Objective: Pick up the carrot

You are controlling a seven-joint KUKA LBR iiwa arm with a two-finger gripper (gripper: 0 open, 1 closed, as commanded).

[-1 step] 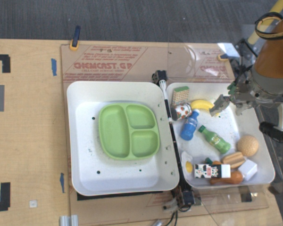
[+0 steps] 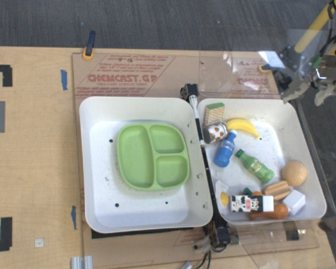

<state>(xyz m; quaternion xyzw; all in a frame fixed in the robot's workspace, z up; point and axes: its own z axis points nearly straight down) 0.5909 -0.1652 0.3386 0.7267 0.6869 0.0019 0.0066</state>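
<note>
Fingers of the gripper [image 2: 318,86]: opening cannot be told, as the head is small and blurred above the far right corner of the right bin [image 2: 313,167], well apart from every item and touching nothing visible. Carrot [image 2: 275,212] lies along the near wall of that bin, touching the milk carton [image 2: 248,204] and just beside the white block [image 2: 294,200] and the bread roll [image 2: 277,189]. Risk, as a judgement: crowding and the wall leave little room, so a descent could clamp the carton or block instead, or nudge the carrot away.
</note>
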